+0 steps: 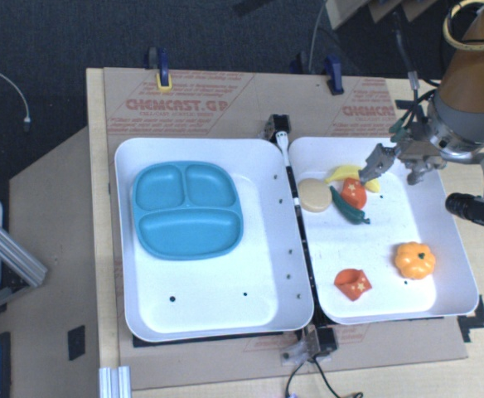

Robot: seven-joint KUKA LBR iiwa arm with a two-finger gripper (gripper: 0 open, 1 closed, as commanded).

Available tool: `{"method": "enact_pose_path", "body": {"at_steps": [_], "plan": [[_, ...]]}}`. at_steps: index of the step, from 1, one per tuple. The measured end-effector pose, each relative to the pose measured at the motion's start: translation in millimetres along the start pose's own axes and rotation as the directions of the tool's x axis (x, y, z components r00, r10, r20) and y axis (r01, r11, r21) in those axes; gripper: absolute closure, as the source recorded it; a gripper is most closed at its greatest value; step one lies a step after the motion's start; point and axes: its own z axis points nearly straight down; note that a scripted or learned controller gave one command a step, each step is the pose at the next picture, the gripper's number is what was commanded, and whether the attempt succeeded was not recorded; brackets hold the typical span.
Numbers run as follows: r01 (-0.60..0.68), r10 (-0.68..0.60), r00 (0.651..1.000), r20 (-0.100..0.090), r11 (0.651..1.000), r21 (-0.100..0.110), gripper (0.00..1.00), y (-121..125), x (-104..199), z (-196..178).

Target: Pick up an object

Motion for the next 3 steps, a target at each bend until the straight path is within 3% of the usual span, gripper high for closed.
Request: {"method": "enact_pose_path", "body": {"at_steps": [1,3], "plan": [[0.003,-0.003,1.0,0.002,1.0,-0.014,0.0,2,0,-8],[0.002,-0.002,1.0,0.0,1.0,-0.008,0.0,5,7,80]]}}
